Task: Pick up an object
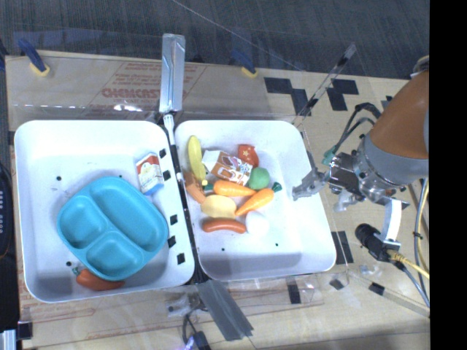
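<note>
From the overhead camera, two white bins sit side by side on the desk (379, 305). The right bin (292, 250) carries a heap of toy food bunched in its upper left part, against the divider: a banana (195, 157), a carrot (233, 189), a second carrot (255, 200), a sausage (224, 226), a lemon (218, 205), a green piece (260, 179), a red strawberry-like piece (247, 154) and a printed packet (230, 168). They lie touching and overlapping, so any pick there likely has to come at an outer piece, such as the sausage on the heap's near side.

The gripper (310, 187) hangs at the right bin's right rim, well apart from the heap, with nothing between its fingers; whether they are spread or closed I cannot tell. I judge this a pose before a reach.

The right bin's lower and right floor is bare, giving room to move in toward the heap. The left bin (44, 144) holds a blue divided tray (109, 226), a small carton (149, 173) near the divider, and an orange-red piece (98, 281) tucked partly under the tray's near edge, close to the wall and awkward to reach.
</note>
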